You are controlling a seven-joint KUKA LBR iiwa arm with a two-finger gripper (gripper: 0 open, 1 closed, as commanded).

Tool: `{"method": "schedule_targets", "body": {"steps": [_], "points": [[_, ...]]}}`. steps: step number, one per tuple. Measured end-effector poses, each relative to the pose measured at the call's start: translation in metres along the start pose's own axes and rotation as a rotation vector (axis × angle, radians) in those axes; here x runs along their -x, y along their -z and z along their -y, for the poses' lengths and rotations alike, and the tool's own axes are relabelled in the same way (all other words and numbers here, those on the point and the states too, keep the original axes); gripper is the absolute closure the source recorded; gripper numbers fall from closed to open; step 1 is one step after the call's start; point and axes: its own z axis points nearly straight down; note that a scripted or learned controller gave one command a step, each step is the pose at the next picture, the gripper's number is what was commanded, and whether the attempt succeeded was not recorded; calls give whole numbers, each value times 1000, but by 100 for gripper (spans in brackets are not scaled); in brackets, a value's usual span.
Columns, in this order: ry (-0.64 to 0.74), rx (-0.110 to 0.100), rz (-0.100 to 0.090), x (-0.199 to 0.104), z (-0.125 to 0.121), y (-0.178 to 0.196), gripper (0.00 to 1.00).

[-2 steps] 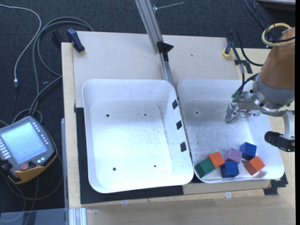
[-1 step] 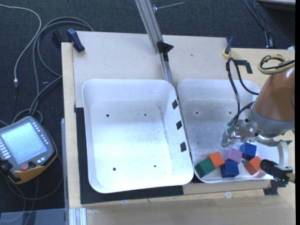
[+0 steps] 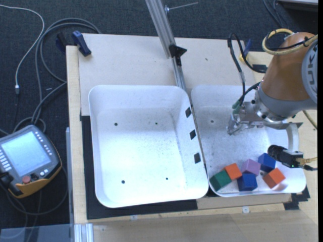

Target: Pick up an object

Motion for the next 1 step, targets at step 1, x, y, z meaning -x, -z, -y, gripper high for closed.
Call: {"method": "schedule_targets", "body": {"steps": [1], "points": [[-8, -12, -2, 9, 29, -5, 100]]}}
